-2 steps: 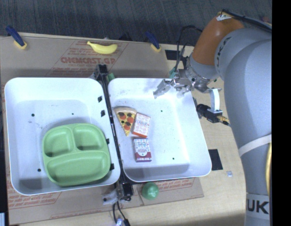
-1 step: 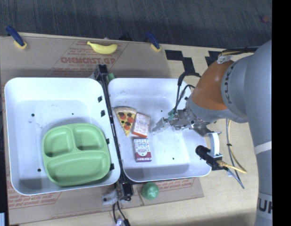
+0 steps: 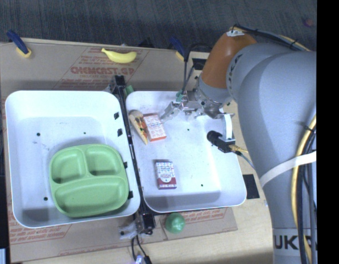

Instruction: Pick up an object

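My gripper [image 3: 179,108] hangs over the back of the right bin [image 3: 229,188], open, with nothing between its fingers. Just to its front left lies a small red-and-white box [image 3: 154,128], and a yellow-brown stick-like item [image 3: 138,124] rests against that box's left side by the bin wall. A second red box [image 3: 165,175] lies flat nearer the bin's front. The grey arm with its orange band [image 3: 224,59] reaches in from the right and covers the bin's right rim.
The left bin [image 3: 26,114] holds a green divided plate [image 3: 89,179]. A yellow banana [image 3: 120,54] lies on the cardboard behind the bins, and a green ball [image 3: 174,223] sits in front of them. A black part [image 3: 216,139] juts out beside the arm.
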Controlling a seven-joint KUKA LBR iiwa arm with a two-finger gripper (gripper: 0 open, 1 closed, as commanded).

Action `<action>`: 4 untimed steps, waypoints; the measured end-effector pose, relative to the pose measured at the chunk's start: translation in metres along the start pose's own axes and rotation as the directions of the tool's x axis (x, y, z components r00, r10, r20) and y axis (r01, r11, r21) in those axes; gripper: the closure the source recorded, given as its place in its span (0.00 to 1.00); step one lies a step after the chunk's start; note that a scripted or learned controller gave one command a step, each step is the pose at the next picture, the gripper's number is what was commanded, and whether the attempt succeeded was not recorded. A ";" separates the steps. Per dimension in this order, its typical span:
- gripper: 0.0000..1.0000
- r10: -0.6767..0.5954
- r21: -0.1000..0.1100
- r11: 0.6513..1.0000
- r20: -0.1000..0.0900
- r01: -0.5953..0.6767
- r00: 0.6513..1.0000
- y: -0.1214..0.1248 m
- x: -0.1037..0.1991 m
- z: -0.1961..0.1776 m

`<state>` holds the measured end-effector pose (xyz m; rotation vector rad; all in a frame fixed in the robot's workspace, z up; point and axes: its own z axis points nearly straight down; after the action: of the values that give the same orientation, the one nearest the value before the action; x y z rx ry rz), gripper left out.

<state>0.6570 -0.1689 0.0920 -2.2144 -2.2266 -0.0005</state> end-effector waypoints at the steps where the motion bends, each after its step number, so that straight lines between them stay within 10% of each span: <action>1: 1.00 -0.004 0.001 1.000 0.001 0.004 1.000 0.000 0.000 -0.011; 3: 1.00 -0.001 -0.002 1.000 0.001 0.001 1.000 0.000 0.081 -0.108; 4: 1.00 0.001 0.002 1.000 0.002 -0.001 1.000 -0.071 0.101 -0.123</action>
<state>0.5860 -0.0686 0.2149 -2.2146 -2.2257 0.0042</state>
